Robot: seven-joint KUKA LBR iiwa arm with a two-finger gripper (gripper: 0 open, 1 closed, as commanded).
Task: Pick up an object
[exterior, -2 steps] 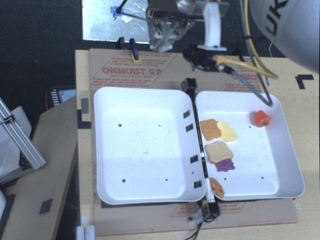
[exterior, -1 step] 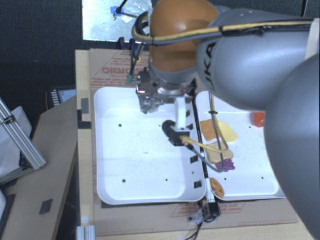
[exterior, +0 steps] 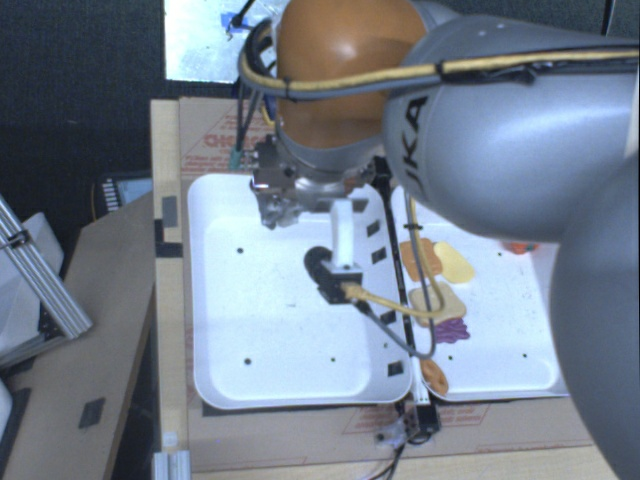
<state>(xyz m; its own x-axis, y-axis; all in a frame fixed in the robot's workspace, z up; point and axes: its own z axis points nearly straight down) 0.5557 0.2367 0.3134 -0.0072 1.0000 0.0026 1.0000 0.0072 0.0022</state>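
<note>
My gripper hangs over the far part of the left bin, under the orange band of the wrist. Nothing shows between it and the bin floor. In the right bin, close to the divider, lie several small things: an orange piece, a yellow piece, a tan piece, a purple bunch of grapes and a small orange thing at the near edge. A red thing peeks out from under the arm.
The big grey arm covers the far and right parts of the right bin. A yellow cable loops down across the divider between the bins. Cardboard lies under both bins, and a metal frame stands at the left.
</note>
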